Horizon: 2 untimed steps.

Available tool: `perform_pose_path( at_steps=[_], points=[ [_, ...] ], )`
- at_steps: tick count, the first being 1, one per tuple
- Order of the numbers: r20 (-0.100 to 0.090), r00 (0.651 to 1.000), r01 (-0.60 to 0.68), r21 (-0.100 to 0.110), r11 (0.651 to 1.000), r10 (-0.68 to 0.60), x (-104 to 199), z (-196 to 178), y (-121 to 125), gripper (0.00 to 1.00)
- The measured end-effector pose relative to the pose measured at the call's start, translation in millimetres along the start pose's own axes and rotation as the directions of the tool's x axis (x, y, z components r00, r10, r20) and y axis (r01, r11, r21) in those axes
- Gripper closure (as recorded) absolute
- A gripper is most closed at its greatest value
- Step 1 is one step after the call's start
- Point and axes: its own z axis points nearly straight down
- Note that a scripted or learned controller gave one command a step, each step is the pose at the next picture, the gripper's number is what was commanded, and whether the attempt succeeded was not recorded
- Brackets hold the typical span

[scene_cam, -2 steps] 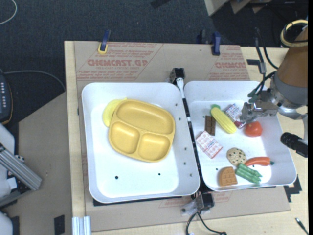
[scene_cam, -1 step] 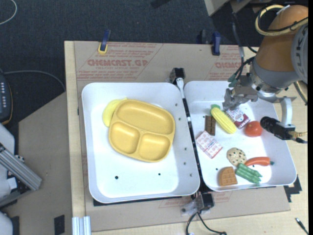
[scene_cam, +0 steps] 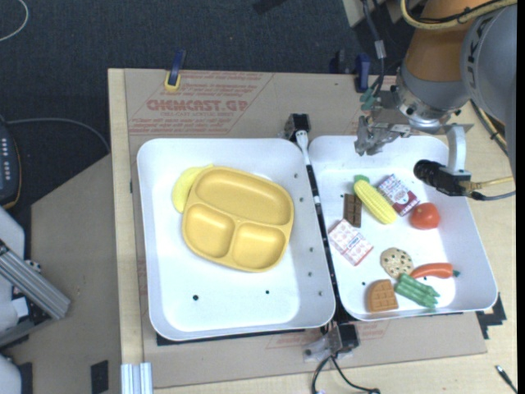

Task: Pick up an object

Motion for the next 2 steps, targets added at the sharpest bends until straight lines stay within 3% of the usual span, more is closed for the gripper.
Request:
perform_pose_path(
  at_steps=[1, 2],
  points=[
    [0.001, 1.000, -0.003, 0.002, 1.000, 0.003, 13, -3, -1, 1.00],
    [0.001, 1.000, -0.005, 0.003, 1.000, 0.005, 0, 2, 3, 1.00]
  ],
)
